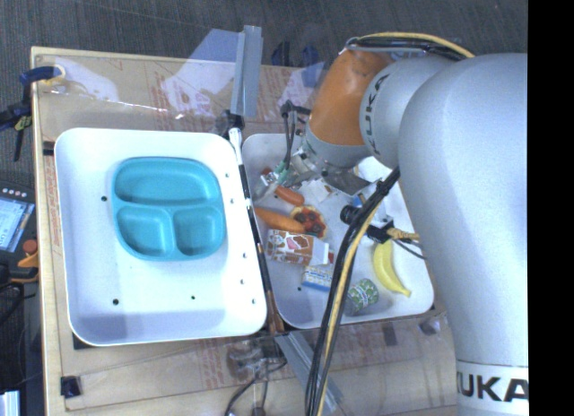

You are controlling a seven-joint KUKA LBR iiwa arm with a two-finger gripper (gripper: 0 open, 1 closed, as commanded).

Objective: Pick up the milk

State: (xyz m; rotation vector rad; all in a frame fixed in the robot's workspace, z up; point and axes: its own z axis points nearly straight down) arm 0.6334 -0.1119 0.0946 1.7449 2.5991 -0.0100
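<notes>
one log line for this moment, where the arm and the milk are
arm: over right bin | gripper: fingers hidden | milk carton: lying in right bin, untouched | left bin: blue tray

The end effector is mostly buried under the grey arm's wrist, so its fingers cannot be made out. The arm's bulk hides the back and right of the shallow white right-hand bin. Just below the end effector, a small white-and-blue carton is too small to read. Beyond it, a black-and-yellow cable crosses a green-patterned round can, covering its left side.
</notes>
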